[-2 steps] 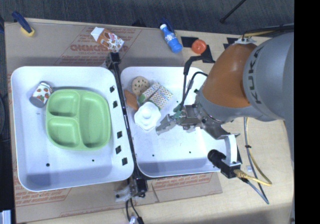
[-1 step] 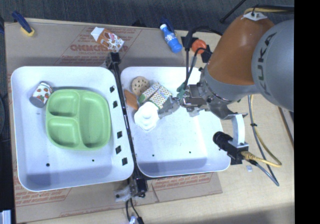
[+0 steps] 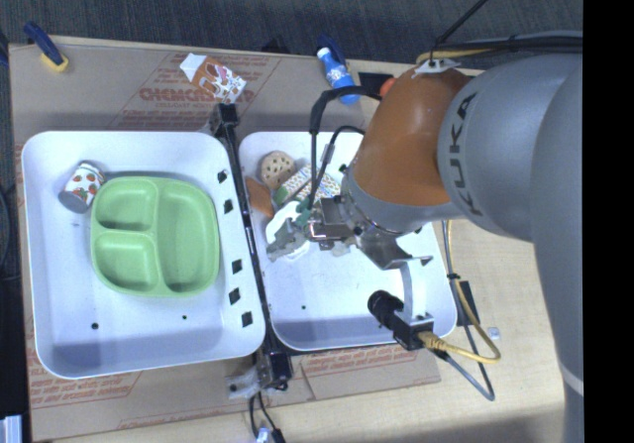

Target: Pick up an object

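"KUKA" lettering on grey arm [image 3: 515, 134]

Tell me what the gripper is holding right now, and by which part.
Cannot be told. The gripper is down in the right bin among a cluster of small items, but nothing is clearly seen between its tips.

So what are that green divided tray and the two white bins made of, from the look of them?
The green divided tray looks like moulded plastic with a matte finish: one even colour, with soft rounded compartment edges. The left bin and right bin also look like plastic, smooth and slightly glossy, with rounded corners and faint sheen on the walls. Painted metal can't be fully ruled out for the bins.
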Controlling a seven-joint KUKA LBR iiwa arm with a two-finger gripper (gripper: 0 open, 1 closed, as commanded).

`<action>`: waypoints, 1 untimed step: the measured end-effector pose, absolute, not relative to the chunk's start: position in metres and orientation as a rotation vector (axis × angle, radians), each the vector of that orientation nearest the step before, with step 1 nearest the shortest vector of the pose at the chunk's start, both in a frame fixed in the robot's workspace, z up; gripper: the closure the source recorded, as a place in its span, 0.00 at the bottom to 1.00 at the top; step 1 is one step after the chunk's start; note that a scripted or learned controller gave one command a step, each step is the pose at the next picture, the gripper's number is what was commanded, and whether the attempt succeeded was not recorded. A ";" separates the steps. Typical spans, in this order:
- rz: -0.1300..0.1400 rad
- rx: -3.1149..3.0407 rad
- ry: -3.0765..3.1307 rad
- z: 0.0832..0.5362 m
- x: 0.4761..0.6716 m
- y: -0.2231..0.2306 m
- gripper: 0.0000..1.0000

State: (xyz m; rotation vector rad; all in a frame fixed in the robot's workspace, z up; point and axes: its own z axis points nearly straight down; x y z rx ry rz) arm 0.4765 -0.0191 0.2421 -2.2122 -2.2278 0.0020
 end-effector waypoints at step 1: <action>0.000 -2.214 -2.229 0.260 0.571 -0.042 0.00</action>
